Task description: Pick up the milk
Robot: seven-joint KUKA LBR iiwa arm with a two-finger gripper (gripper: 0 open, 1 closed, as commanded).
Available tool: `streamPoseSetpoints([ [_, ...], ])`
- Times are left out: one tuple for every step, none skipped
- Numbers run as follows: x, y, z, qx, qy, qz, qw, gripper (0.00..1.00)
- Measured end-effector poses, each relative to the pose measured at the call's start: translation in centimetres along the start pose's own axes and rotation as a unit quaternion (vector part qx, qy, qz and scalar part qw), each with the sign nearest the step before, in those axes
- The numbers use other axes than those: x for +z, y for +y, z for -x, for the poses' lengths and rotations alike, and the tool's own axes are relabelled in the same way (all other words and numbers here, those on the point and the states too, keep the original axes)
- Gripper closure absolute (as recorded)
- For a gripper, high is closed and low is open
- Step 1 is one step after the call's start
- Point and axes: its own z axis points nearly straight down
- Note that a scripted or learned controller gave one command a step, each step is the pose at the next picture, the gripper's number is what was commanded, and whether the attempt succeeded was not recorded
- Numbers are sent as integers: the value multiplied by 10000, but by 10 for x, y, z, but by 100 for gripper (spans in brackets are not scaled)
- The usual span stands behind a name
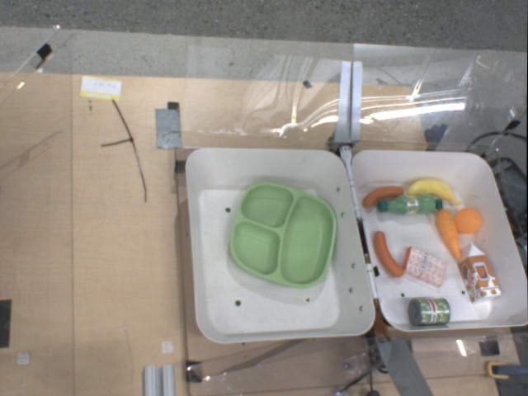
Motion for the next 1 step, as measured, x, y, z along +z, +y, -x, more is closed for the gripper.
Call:
streamPoseSetpoints([
  [-12, 2, 1, -4, 4, 25, 10000, 100],
])
